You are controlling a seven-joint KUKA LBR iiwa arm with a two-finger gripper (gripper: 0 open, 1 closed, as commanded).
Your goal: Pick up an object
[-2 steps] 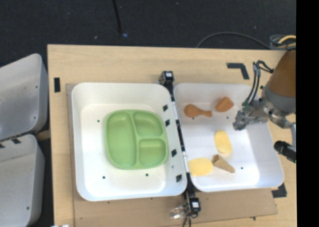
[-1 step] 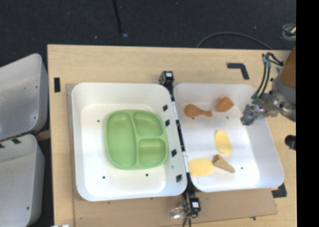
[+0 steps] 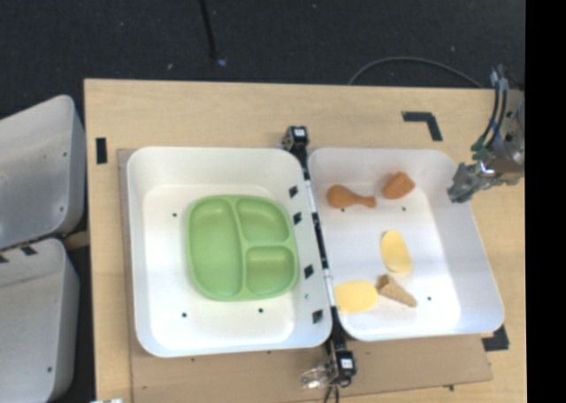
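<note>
From my seat I see the gripper (image 3: 466,182) at the far right, just over the upper right rim of the right bin (image 3: 460,255), with cables trailing up behind it. I cannot tell how the jaws stand; they are too small and blurred from here, and I see nothing between them.

The right bin carries all the loose pieces. A drumstick-shaped toy (image 3: 350,197) lies near the top, toward the divider, and an orange-brown chunk (image 3: 397,185) sits just to its right, apart from it. Lower down is a pale yellow oval piece (image 3: 396,252), and below that a flat yellow piece (image 3: 355,296) with a tan wedge (image 3: 395,291) just beside it (the two look to be touching, though I would not swear to it). The chunk is the piece nearest the gripper, still well apart from it.

The left bin (image 3: 159,304) holds a green compartment tray (image 3: 240,247), lying flat near its middle. Both bins rest side by side on the wooden surface (image 3: 221,114).
</note>
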